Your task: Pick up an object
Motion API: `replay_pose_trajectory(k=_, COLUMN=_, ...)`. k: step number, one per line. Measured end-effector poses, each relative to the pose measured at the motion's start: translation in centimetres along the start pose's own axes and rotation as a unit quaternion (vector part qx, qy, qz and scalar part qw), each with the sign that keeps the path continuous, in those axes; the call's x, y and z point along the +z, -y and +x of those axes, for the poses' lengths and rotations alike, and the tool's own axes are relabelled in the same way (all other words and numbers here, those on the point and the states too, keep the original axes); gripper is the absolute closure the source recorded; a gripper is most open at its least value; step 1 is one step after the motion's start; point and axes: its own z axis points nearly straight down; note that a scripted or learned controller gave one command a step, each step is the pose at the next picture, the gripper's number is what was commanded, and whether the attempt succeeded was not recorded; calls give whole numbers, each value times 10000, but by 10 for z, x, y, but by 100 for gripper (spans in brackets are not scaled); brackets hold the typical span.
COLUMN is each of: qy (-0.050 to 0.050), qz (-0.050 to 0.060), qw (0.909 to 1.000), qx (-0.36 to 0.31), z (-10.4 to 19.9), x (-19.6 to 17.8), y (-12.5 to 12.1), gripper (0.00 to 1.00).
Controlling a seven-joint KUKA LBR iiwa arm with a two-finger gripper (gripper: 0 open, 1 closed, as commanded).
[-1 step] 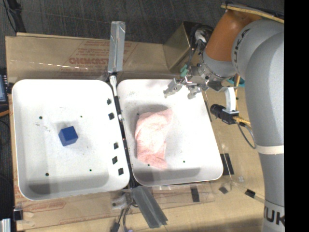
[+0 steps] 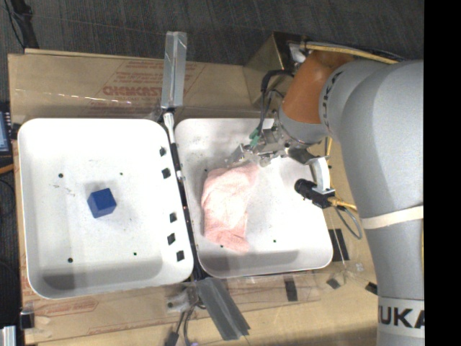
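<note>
A soft, crumpled pink cloth [image 2: 229,204] lies in the middle of the right bin [image 2: 302,247], and the gripper [image 2: 253,150] is low at its upper edge, though whether it pinches the fabric I cannot tell. A small blue cube [image 2: 101,202] with sharp edges sits well apart in the left bin [image 2: 43,265], both bins being smooth white plastic. The grey arm [image 2: 382,157] carries the letters "UKA" near the bottom, and the brown cardboard [image 2: 86,81] behind the bins has faded red print that cannot be read.
</note>
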Motion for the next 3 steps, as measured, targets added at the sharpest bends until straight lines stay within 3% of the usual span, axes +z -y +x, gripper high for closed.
replay_pose_trajectory(k=1, qy=4, qz=-11, qw=9956, qx=-942, z=17, x=15, y=15, gripper=0)
replay_pose_trajectory(k=2, qy=-5, qz=6, qw=9954, qx=-959, z=17, x=8, y=15, gripper=100)
replay_pose_trajectory(k=3, qy=13, qz=-13, qw=9929, qx=-1186, z=71, x=-75, y=-12, gripper=100)
